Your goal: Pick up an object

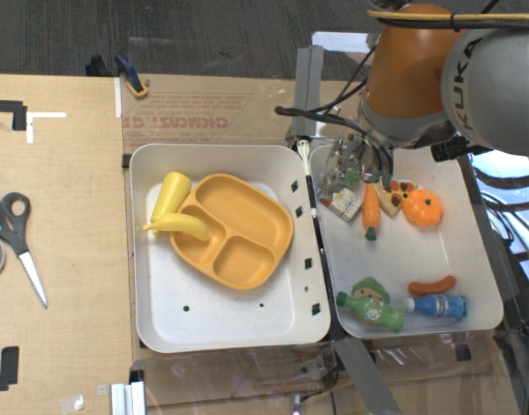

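orange plastic toy carrot (pixel 371 208) in right white bin (pixel 481 258), just beside small orange pumpkin (pixel 421 207) | gripper (pixel 355 167) above bin's far-left corner | finger state: cannot tell

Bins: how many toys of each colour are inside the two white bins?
Yellow: 3, the tray, banana and cup
Orange: 3, the carrot, pumpkin and sausage
Green: 1, the doll
Blue: 1, the bottle
Total: 8

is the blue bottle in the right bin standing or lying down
Lying down: the blue bottle rests on its side on the right bin floor.
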Controlling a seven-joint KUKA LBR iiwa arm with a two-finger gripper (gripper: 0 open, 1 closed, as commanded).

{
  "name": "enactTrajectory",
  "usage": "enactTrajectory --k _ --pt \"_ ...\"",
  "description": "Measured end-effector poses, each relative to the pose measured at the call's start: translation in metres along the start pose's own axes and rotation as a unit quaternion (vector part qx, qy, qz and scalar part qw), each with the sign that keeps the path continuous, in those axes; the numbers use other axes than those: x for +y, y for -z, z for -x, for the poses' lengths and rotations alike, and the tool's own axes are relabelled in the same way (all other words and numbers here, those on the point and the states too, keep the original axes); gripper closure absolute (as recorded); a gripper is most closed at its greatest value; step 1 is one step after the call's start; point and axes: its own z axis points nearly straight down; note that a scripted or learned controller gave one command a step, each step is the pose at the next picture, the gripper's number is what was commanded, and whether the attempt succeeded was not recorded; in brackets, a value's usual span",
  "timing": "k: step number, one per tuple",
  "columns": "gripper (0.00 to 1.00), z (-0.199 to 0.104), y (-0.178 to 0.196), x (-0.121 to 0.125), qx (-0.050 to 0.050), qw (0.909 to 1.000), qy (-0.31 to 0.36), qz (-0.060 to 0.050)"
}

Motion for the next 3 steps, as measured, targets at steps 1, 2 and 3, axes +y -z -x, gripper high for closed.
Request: enactTrajectory --k 1,2,3 --pt "1.0 0.001 0.079 0.012 0.0 0.9998 0.018 -0.001" --pt "0.0 0.001 0.079 0.012 0.0 0.9998 0.018 -0.001" --pt "0.0 -0.035 -0.001 -0.029 0.002 0.9944 -0.106 -0.001"
